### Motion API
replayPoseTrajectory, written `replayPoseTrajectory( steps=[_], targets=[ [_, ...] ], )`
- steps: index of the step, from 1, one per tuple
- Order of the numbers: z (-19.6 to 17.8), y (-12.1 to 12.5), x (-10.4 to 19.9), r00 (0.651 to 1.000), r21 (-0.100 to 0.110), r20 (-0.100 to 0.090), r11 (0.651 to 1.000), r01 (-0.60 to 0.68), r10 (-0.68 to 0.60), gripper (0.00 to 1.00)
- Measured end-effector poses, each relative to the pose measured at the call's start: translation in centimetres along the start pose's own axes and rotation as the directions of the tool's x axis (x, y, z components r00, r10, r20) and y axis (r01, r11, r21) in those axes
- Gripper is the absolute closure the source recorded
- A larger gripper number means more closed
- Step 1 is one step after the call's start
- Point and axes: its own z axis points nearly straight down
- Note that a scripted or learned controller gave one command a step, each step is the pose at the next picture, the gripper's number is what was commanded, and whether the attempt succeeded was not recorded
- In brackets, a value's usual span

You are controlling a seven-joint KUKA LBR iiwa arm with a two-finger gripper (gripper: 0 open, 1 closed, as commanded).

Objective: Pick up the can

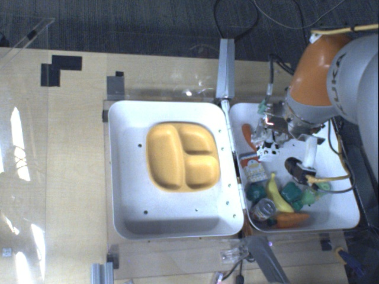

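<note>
The can [264,209] lies in the right bin [343,218] near its front left corner, with its silver end facing up and toward the camera. My gripper [267,142] hangs over the back half of that bin, well behind the can and apart from it. Nothing of the can is between the gripper's parts. A dark green object [256,191] sits just behind the can, touching or nearly touching it.
Around the can are a yellow banana [278,194], a teal block [292,193] and an orange carrot [292,219]. A small printed box [254,170] and a red item [247,136] lie near the gripper. The left bin [127,158] holds a yellow divided tray [180,156].
</note>
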Motion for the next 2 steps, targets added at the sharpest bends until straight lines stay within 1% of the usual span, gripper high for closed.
replayPoseTrajectory(
  steps=[1,2],
  targets=[
    [-1.1,0.1,0.2,1.000,-0.003,-0.001,1.000,0.006,-0.006,1.00],
    [0.4,-0.4,7.0,0.974,0.003,0.001,0.974,-0.226,0.226,1.00]
  ],
)
